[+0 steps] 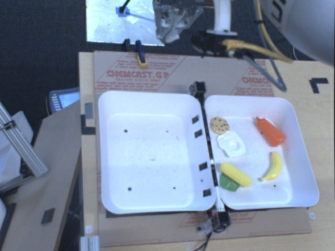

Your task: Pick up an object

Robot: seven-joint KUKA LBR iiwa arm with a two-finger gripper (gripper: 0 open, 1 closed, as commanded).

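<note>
- the gripper (171,31) hangs at the top of the camera view, above the far edge of the bench and beyond both bins; its metal fingers point downward, close together at the tips, and nothing shows between them, though how far they are parted cannot be told.
- the grey arm (298,14) fills the upper right corner, with a yellow cable (251,48) running along below it.
- behind the gripper lies a shiny metal sheet (112,12) on dark floor, and just below it a small yellow-and-blue clamp (141,56) sits at the far edge of a brown board (136,75) printed with red lettering.
- the left bin (107,140) rests on that board, well below the gripper.
- the right bin (298,140) touches the left one along a shared middle edge, and holds all the objects.
- a round cookie (219,124) lies near the right bin's far left corner, closest to the gripper.
- just below the cookie is a white fried egg (231,144).
- an orange bottle-shaped toy (270,132) lies tilted toward the bin's far right.
- a yellow banana (273,167) lies below the orange toy, apart from it.
- a yellow corn cob (235,174) lies near the bin's near left corner, resting on a green piece (226,182).
</note>
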